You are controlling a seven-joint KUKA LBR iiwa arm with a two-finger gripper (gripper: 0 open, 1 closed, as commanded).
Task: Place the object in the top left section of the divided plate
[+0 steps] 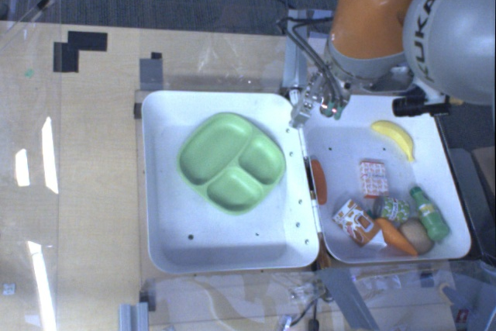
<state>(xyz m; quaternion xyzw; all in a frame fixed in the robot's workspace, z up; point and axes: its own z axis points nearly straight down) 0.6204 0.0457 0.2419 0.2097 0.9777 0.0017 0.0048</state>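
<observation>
Starting at the left: bare wooden worktop (77, 190) with black tape marks near its far edge, nothing of the task on it. Next, left bin (167, 244), holding the green divided plate (232, 160), which sits tilted in the bin's middle. All three plate sections look bare; the large section at its upper left, the goal as I read it, has nothing in it. So no delivery made yet, by my reading. At the seam between the bins, the pincer (314, 106) hangs over the far rim, near the top left corner of the right bin (457, 244), below the arm's orange band (376, 4). Nothing visible between its fingers; whether they stand apart or closed, cannot tell from this angle. Right bin carries all the candidates: a red sausage-like piece (318, 181) against the left wall, a small orange-and-white packet (353, 219), a red-and-white carton (373, 177), a green patterned item (394, 208), a carrot (397, 237), a brownish round piece (417, 235), a green bottle (430, 215), and a banana (395, 138) toward the far side. Task names no particular object; whichever it is, it lies in this bin, ungrasped. Judgement: early stage. Pick, carry across the seam, and release over the plate's upper-left section all remain.
</observation>
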